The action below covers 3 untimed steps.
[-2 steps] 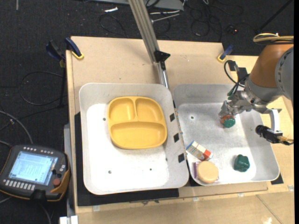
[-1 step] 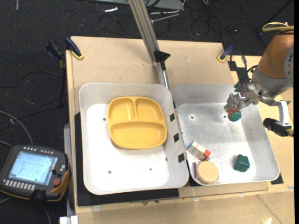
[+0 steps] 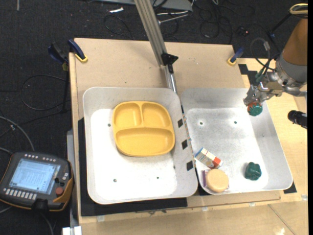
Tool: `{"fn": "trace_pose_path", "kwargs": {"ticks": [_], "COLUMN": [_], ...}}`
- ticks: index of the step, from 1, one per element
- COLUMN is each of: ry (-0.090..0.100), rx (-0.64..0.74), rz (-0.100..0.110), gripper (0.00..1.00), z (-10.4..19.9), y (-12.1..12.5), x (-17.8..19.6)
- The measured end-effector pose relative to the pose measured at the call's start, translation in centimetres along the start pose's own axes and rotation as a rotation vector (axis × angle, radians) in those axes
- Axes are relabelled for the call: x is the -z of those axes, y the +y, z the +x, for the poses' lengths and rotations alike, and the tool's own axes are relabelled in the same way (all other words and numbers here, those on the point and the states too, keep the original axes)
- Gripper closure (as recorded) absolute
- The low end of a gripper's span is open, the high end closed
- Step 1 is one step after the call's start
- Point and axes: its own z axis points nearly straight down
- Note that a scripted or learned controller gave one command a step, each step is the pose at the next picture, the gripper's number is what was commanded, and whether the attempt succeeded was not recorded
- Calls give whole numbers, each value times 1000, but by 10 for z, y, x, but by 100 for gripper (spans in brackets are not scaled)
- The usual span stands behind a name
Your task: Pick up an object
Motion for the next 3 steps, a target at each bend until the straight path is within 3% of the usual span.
{"fn": "trace_pose_path", "kwargs": {"ticks": [1,3], "ry": [1,5], "rx": [0,6], "rz": [1,8], "gripper": [100,100], "z": [0,116], "y": [2,-1], "x": [45,43]}}
